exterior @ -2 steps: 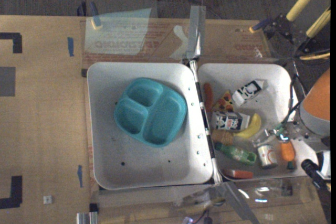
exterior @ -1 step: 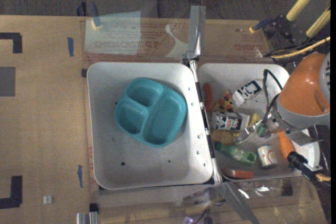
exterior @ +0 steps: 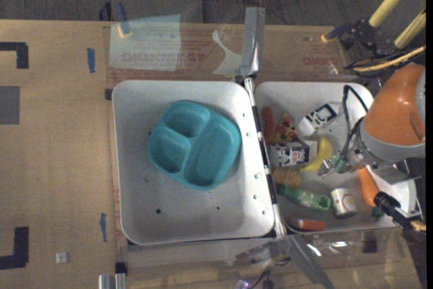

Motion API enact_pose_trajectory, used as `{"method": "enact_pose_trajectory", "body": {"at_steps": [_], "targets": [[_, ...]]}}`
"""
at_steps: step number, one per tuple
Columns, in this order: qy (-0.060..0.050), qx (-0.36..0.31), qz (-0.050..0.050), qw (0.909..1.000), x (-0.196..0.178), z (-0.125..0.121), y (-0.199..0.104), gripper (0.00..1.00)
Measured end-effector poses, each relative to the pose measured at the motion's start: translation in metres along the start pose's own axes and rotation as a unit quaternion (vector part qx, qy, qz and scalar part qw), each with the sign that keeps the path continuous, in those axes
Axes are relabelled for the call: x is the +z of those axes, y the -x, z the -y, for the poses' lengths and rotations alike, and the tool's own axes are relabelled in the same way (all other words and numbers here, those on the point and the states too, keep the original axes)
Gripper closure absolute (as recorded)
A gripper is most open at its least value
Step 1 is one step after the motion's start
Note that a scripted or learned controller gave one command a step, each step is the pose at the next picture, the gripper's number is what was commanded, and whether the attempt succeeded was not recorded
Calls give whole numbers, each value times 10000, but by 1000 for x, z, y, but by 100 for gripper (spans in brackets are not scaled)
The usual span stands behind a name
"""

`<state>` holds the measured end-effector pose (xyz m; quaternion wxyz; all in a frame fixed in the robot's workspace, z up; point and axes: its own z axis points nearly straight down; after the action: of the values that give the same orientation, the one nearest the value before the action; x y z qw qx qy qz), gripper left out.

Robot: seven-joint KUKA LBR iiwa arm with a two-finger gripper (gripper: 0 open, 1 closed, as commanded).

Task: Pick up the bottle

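Note:
The bottle is green and lies on its side near the front of the right bin, between a brown toy food and a small can. My gripper hangs over the right part of this bin, just right of the banana and up and to the right of the bottle. The grey arm with its orange band covers the bin's right side. Nothing of the bottle is hidden.
The right bin also holds a milk carton, a pizza slice, a red sausage, a white-and-black pack, a carrot and a red chili. A teal divided plate lies in the left bin.

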<state>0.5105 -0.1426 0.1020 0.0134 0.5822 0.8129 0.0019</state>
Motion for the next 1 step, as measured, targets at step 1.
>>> {"method": "enact_pose_trajectory", "body": {"at_steps": [1], "targets": [[14,1,11,10000,-10,-1,1,100]]}}
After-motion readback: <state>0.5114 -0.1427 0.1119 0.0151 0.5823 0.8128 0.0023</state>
